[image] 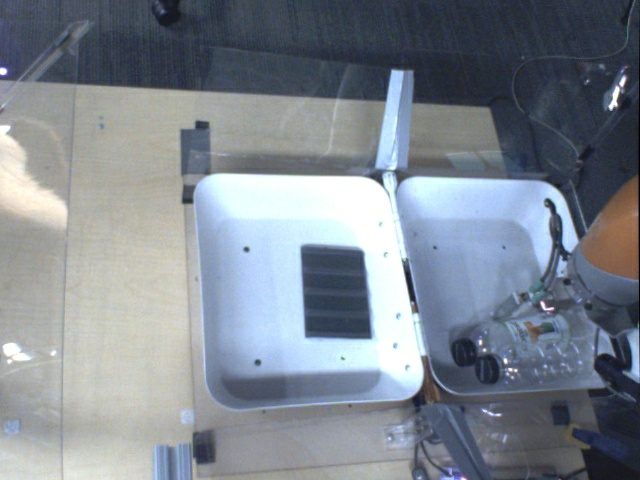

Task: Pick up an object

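Observation:
Two clear plastic bottles lie side by side in the front right part of the right bin (460, 218). One bottle (500, 336) has its black cap (463, 350) pointing left. The other bottle (540, 366) has its black cap (487, 369) just in front. My gripper (543, 304) is low in the right bin, right above the bottles' far end, under the grey wrist and orange band (612, 233). A dark ridged rectangular pad (336, 291) lies flat in the middle of the left bin (230, 218).
A metal bar (395, 118) stands at the back between the two bins. A black cable (553, 230) hangs along the right bin's far right wall. Loose cables and small parts lie on the bench in front of the right bin (450, 448).

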